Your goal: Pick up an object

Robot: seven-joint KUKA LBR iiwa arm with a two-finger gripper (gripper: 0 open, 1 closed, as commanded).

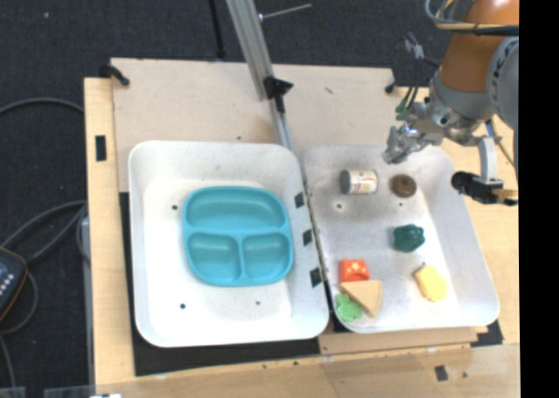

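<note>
Far left: left bin (153, 213), shallow and white, bearing a teal divided plate (237, 235) with three compartments, lying flat near the middle. Above the seam between the bins, a slanted aluminium post (249, 30) rising toward the top edge.

Next, right bin (467, 239), holding every loose item. Near its upper left, a small white cylinder (359, 181) lying on its side, long axis running left to right, a brownish end cap turned to the left. Just beside it on the right, a small brown round piece (403, 185), apart from the cylinder. Lower down, a dark green lump (407, 237); at the front edge, an orange-red block (354, 270) touching a tan wedge (364, 294), with a bright green scrap (348, 307) tucked under the wedge's left corner; to the right of those, a yellow piece (430, 283).

Finally, gripper (400, 148), hanging over the bin's back rim, carrying nothing visible. Opening of the tip: impossible to tell (too small and blurred against the rim).

Likely nearest targets: the brown round piece, lying just in front of the tip and almost directly below it in the view; the white cylinder, a little further to the left. Probably a short descent forward into the bin, with a grip across the cylinder's short axis if that one is chosen.
</note>
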